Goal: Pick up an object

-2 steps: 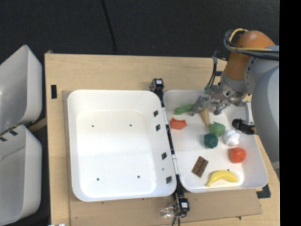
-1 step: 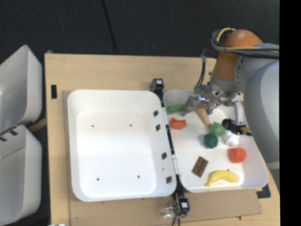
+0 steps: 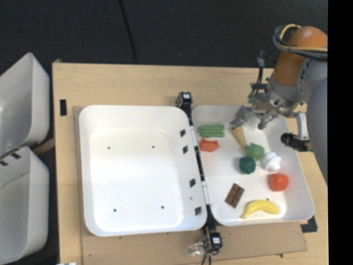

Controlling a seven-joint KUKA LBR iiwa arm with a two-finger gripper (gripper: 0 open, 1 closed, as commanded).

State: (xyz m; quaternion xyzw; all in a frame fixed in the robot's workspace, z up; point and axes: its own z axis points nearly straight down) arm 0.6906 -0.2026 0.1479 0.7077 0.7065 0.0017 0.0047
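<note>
step: approach, as I judge it; the pincer [image 3: 252,118] hangs over the back of the right bin [image 3: 298,203], fingers spread, nothing between them; no object lifted yet

pincer: two grey fingers splayed, one toward the left near the tan cone [image 3: 239,135], the other toward the right; the gap between them shows bare white bin floor

arm: grey with orange band, reaching in from the right, wrist over the bin's far right corner

likely target: the tan cone, lying just below the left finger, its narrow end toward the back; a guess only, since the task names no particular object

next move calls for: a shift toward the front-left to centre on the cone, then a descent and a close across its narrow width; the cone lies slantwise, so the fingers may need turning to match

neighbours: green ridged piece [image 3: 211,130] to the cone's left; orange-red piece [image 3: 208,144] beneath that; light green piece [image 3: 255,150] and dark teal ball [image 3: 247,164] just in front of the cone, close together; white piece [image 3: 271,160] beside them

further off: red ball [image 3: 278,181], brown chocolate bar [image 3: 235,195], yellow banana [image 3: 261,207], all toward the bin's front

in the way: the light green piece sits close to the cone's wide end; a finger descending there may nudge it

left bin [image 3: 88,148]: white, on the bench [image 3: 127,81], well apart from the pincer
</note>
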